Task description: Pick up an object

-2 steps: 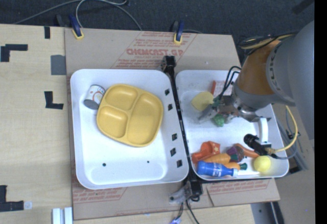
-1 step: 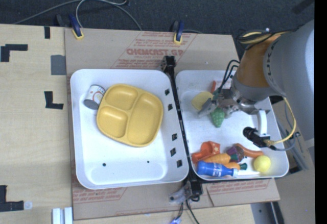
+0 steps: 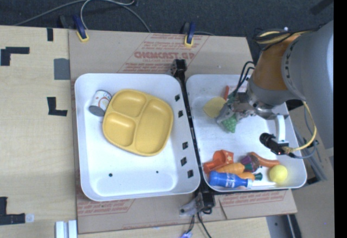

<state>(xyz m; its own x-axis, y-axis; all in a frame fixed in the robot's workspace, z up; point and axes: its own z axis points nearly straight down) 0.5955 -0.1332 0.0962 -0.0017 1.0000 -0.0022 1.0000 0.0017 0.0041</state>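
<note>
**Gripper low over a small green piece in the right bin**

The gripper sat low in the right bin, toward that bin's ten o'clock, and its tip lay over a small green object with a pale yellow piece just beside it at ten o'clock. Whether its tip was spread or closed could not be told from above; the wrist hid it, so no hold could be claimed.

Judged as the likely target, the green object looked small, light and probably plastic or soft toy-like, so weight seemed no concern. Slipping did: a shape that little and irregular would tend to squirt out of a pinch. A hold across its narrowest middle, straight down, seemed the safest, taking care not to catch the yellow piece as well.

At the bin's six o'clock lay a crowded heap: a blue bottle, orange pieces and a yellow ball, touching or overlapping one another. The ball would likely roll; the bottle looked smooth and slippery.

In the left bin a yellow divided plate lay toward twelve o'clock, with a small can touching it at ten o'clock.
</note>
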